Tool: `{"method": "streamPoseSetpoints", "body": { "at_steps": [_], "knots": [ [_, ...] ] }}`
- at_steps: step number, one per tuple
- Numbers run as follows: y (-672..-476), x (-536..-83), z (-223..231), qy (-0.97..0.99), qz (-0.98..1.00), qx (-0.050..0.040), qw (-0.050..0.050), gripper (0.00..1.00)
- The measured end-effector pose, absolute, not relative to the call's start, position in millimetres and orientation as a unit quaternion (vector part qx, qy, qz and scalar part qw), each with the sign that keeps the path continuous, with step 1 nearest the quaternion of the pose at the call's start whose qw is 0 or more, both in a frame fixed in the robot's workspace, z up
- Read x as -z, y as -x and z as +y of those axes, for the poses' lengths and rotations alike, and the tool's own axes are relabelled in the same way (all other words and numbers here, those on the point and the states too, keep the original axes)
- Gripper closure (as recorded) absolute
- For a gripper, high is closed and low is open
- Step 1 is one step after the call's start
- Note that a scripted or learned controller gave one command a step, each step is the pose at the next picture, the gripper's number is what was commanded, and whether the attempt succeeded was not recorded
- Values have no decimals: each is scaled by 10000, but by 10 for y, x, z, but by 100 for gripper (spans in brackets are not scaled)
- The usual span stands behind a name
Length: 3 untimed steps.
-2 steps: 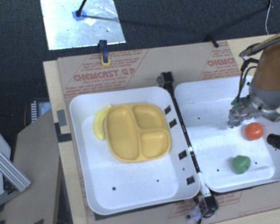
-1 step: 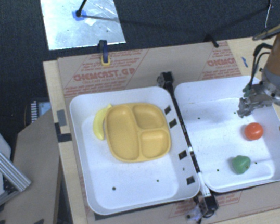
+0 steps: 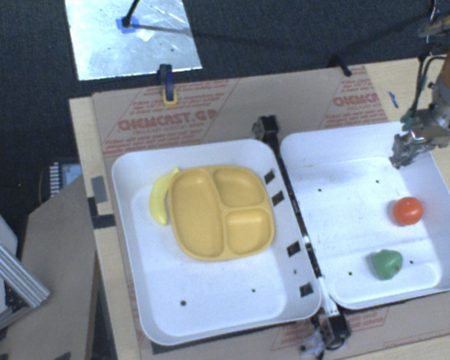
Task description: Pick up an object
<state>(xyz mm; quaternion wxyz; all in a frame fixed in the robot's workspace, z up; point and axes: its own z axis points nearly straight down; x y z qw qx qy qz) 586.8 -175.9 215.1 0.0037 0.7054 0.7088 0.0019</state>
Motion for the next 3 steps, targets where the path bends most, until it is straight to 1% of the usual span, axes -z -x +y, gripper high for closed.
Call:
{"method": "streamPoseSetpoints", "body": {
  "at_steps": [1,2,3],
  "knots": [
    [-5949,-2615,-1737,-7052,7090,-18,33,100],
    [-5786,-2567,-1340,-7043,7099,-6,0,100],
    [-5726,-2552,-785,-7035,7107,-11,-3,100]
  ]
}}
